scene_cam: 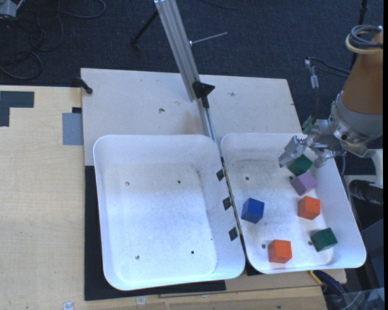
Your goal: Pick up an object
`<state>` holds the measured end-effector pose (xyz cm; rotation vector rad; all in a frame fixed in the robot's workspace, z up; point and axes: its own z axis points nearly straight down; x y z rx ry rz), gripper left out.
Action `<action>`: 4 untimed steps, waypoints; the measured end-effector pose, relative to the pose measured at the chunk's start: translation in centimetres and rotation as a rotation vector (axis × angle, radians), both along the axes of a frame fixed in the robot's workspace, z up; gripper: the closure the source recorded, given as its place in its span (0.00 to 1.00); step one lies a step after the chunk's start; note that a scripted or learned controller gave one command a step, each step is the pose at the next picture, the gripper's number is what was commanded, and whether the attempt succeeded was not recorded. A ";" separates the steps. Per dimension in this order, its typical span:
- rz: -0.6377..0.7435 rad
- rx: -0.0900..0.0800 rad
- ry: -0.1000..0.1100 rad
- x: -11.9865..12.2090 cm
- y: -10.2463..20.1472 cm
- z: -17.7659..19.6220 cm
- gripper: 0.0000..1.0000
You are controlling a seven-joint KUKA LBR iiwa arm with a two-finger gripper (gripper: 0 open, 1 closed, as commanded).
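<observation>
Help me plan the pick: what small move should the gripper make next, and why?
Probably a short lift straight up. The gripper sits right at the upper green cube in the right bin, and the purple cube touches that cube from below, so rising clear would show whether anything is really held.

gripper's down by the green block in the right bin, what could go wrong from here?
1. The gripper sits over a green block that touches or nearly touches the purple block; closing may nudge or pinch both.
2. Both lie close to the right bin's far-right wall, so a finger might catch the rim.
3. The view does not show a firm hold on the block, so it may slip on lifting.
</observation>
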<state>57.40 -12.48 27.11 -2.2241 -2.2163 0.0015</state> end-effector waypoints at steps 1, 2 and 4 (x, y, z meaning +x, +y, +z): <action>0.004 0.002 0.009 -0.7 2.3 -16.8 0.00; 0.003 -0.001 -0.007 -4.9 1.8 -17.8 0.00; -0.001 -0.001 -0.006 -8.5 2.0 -16.9 1.00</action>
